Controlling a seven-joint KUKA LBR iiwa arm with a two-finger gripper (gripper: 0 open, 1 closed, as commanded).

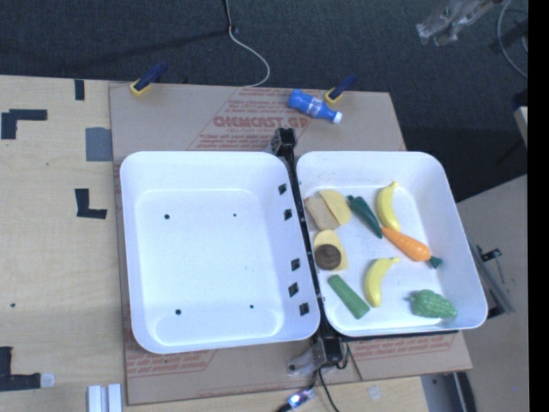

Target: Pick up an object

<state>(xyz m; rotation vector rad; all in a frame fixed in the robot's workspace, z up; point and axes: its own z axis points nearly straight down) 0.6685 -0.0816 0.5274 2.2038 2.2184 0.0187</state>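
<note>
The right bin (pixel 429 172) holds several toy foods: two yellow bananas (pixel 389 204) (pixel 377 279), an orange carrot (pixel 407 245), a dark green pepper (pixel 364 215), a green cucumber (pixel 347 297), a green bumpy vegetable (pixel 431 305), a tan bread slice (pixel 328 209) and a brown roll (pixel 328 251). My gripper (pixel 448 20) hangs high at the top right, over the dark floor, well away from the bins and blurred. I see nothing between its fingers.
The left bin (pixel 206 247) lies beside the right one on a cardboard sheet. A blue bottle (pixel 313 106) lies on the cardboard behind the bins. Blue and yellow clamps (pixel 147 79) (pixel 340 87) hold the sheet's back edge. A white cable (pixel 249 45) runs across the floor.
</note>
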